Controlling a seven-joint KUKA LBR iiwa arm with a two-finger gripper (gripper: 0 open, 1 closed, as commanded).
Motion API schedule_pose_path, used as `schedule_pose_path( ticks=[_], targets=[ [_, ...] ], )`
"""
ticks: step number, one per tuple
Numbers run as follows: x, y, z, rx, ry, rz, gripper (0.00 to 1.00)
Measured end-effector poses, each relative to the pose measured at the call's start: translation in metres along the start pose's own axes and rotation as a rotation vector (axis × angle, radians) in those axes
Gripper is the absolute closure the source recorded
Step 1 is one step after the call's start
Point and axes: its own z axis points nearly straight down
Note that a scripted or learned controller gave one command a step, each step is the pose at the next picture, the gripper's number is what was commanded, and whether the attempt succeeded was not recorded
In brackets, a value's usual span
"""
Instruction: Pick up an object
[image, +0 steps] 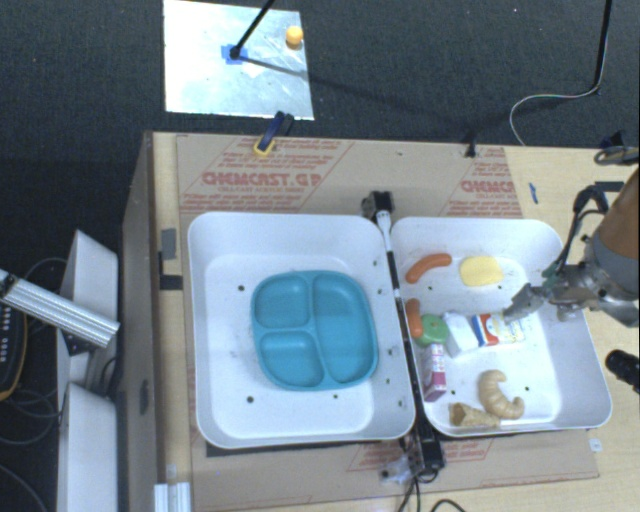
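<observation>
The right bin (575, 385) holds several small items. Among them are an orange sausage (430, 265), a yellow lemon-shaped piece (480, 270), a white carton with red and blue print (482, 331) and a tan croissant (497, 392). My gripper (520, 303) reaches in from the right and hangs just above the carton's right end, below and to the right of the yellow piece. Nothing shows held in it.
A green piece (433, 328), an orange carrot-like piece (413, 319), a pink bottle (437, 368) and a brown scrap (468, 415) lie along the right bin's left side. The left bin (225, 400) bears a blue divided plate (313, 330). A black divider clip (380, 206) sits between the bins.
</observation>
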Motion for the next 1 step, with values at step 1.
schedule_pose_path(
  ticks=[1],
  targets=[
    [0.0282,0.0427,0.0614,0.001,0.000,-0.001,0.00]
  ],
)
